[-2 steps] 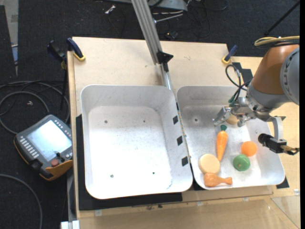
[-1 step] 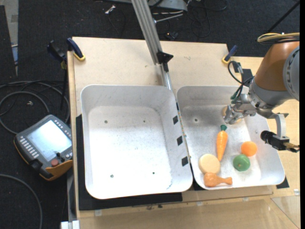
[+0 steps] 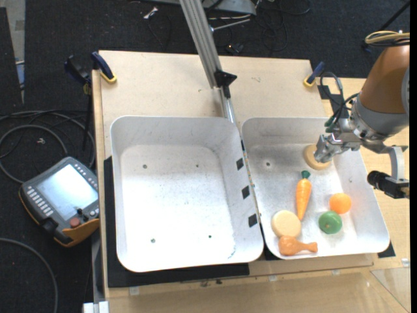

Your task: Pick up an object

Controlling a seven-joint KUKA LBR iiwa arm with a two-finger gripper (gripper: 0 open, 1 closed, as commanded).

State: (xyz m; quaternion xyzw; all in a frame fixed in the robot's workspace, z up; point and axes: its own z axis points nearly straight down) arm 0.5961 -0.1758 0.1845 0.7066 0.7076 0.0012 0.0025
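While the arm (image 3: 384,90) reaches in from the right, its gripper (image 3: 324,150) sits low over the far part of the right-hand bin (image 3: 273,139), directly above a tan disc (image 3: 315,161) lying flat on the bin floor. Whether the tool is spread, closed or clamped on anything, I cannot tell; its tip is a dark blur against the disc.

Step in hand, as I judge it: the approach or the grasp itself on that disc. No object looks lifted yet. A low, flat piece offers little edge to catch, so the next move calls for a firm seat on the disc's rim before any rise.

Contents, taken from the disc:
- Carrot (image 3: 303,195), just nearer the camera, green top pointing toward the disc, apart from it.
- Orange ball (image 3: 340,203) and green ball (image 3: 330,223), beyond the carrot on the arm's side, close together.
- Pale round piece (image 3: 286,223) at the carrot's near end, touching or almost so.
- Orange drumstick-shaped toy (image 3: 297,246) against the bin's near wall.

Left-hand bin (image 3: 130,135): speckled white floor.
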